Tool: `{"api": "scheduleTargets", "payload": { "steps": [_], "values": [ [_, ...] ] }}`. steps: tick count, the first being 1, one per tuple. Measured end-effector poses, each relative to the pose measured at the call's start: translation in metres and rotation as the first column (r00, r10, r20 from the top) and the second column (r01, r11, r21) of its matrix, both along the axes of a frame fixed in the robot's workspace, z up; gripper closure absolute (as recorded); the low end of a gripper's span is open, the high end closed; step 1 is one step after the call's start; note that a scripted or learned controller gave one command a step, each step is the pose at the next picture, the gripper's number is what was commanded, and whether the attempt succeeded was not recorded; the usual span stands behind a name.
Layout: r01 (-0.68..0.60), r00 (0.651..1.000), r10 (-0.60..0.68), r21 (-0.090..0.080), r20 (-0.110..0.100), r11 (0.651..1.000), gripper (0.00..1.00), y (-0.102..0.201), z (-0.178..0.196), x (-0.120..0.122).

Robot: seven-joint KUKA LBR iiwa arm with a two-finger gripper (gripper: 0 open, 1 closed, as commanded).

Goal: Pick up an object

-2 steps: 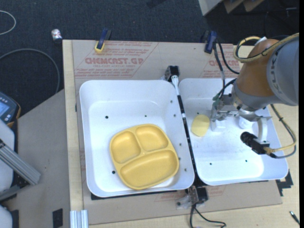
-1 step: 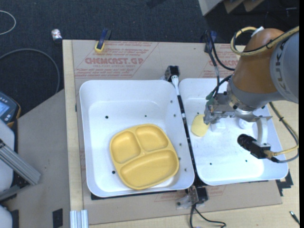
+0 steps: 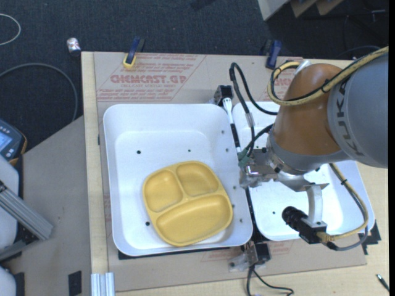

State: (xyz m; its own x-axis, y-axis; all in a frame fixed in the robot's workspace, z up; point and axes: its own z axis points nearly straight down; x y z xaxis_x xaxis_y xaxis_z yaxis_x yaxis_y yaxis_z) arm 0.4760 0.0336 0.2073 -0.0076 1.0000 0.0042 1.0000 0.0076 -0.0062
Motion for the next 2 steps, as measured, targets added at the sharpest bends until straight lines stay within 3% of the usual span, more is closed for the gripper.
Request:
{"api": "scheduleTargets", "payload": {
  "steps": [1,2],
  "values": [
    [0.010,1.000,-0.009,-0.006,0.029,1.000,1.00,-0.067,0.223,0.005],
    [0.002,1.000,-0.002,-0.003,0.003,1.000,1.00,-0.021,0.205,0.003]
  ]
}}
